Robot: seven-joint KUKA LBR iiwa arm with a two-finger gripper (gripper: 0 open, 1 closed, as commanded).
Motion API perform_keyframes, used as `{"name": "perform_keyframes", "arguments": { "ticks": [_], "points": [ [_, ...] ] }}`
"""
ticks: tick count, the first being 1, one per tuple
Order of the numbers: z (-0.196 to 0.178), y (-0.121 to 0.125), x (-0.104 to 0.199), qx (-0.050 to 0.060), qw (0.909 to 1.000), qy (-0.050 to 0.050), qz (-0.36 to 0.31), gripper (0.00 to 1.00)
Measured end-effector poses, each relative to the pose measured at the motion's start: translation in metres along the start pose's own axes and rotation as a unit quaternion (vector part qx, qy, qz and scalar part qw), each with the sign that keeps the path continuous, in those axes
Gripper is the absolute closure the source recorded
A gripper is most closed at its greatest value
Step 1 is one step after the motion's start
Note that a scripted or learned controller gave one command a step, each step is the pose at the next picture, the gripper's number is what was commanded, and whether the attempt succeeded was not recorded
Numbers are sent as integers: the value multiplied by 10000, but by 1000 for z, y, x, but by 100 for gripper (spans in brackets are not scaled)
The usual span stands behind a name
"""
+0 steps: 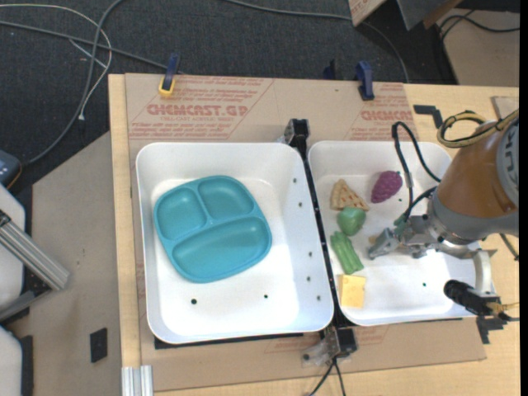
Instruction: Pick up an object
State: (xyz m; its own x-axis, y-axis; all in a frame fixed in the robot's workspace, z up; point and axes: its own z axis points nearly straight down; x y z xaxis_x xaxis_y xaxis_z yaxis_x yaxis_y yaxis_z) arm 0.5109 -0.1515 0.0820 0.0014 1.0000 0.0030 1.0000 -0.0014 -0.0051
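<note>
Gripper (pixel 384 244) sits low over the right shallow white bin (pixel 429 304), its metal fingers pointing left toward the toy food; whether they are parted or closed cannot be told — the tips blur into shadow, and nothing shows between them. Grey arm with orange band (pixel 478 184) enters from the right, cut off at the picture's edge and covering part of the bin's right side. Just left of the gripper: long green vegetable-shaped toy (pixel 347 252), with a rounder green piece (pixel 351 219) above it. Tan triangular wedge (pixel 346 195) and purple grape-like cluster (pixel 385 186) lie further back; yellow square block (pixel 353 290) nearer the front. Left white bin (pixel 165 304) holds a teal divided plastic plate (pixel 214 228).
</note>
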Motion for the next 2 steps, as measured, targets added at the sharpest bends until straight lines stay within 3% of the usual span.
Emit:
{"name": "perform_keyframes", "arguments": {
  "ticks": [1,2],
  "points": [
    [-14,2,0,-31,10000,-7,1,100],
    [-75,10,0,-64,10000,-25,-15,100]
  ]
}}
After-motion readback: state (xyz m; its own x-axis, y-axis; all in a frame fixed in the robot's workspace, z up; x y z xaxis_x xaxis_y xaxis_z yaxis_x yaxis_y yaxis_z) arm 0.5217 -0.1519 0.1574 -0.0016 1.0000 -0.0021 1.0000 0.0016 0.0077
